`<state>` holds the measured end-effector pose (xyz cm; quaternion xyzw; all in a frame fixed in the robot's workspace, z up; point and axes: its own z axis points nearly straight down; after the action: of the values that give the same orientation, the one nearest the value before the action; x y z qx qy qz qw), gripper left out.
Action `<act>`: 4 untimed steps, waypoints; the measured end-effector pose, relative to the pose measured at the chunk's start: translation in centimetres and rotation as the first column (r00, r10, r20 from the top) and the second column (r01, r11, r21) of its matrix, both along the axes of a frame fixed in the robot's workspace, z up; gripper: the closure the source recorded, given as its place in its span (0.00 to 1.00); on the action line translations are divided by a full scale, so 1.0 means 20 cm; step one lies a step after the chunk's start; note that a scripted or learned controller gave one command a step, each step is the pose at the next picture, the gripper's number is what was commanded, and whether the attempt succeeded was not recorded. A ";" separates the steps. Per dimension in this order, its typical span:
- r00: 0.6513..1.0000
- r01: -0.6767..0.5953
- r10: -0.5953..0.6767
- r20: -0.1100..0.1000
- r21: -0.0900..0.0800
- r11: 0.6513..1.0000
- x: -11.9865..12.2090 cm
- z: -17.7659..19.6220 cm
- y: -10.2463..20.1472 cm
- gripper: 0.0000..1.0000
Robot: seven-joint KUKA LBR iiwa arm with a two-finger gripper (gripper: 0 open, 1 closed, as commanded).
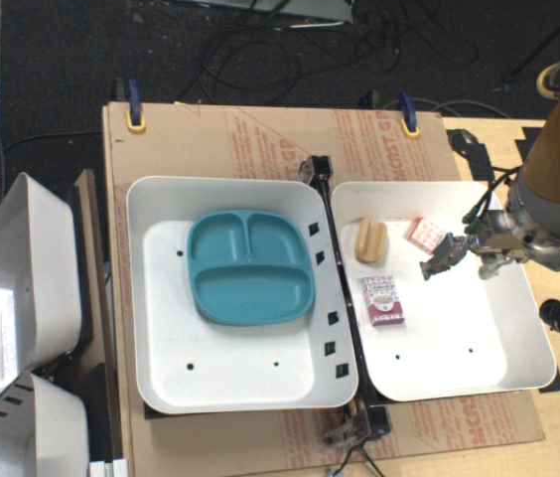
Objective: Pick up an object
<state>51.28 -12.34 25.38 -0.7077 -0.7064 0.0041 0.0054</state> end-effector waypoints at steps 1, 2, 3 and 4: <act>1.000 -0.003 0.003 0.013 -0.002 1.000 0.01 0.03 0.00 0.00; 1.000 0.000 0.000 0.011 -0.002 1.000 0.02 -0.27 -0.02 0.00; 1.000 0.000 0.000 0.011 -0.002 1.000 -0.01 -0.51 -0.05 0.00; 1.000 0.001 -0.001 0.013 -0.001 1.000 -0.01 -0.77 -0.05 0.00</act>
<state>51.00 -13.30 9.93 -0.7081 -0.7061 0.0001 0.0005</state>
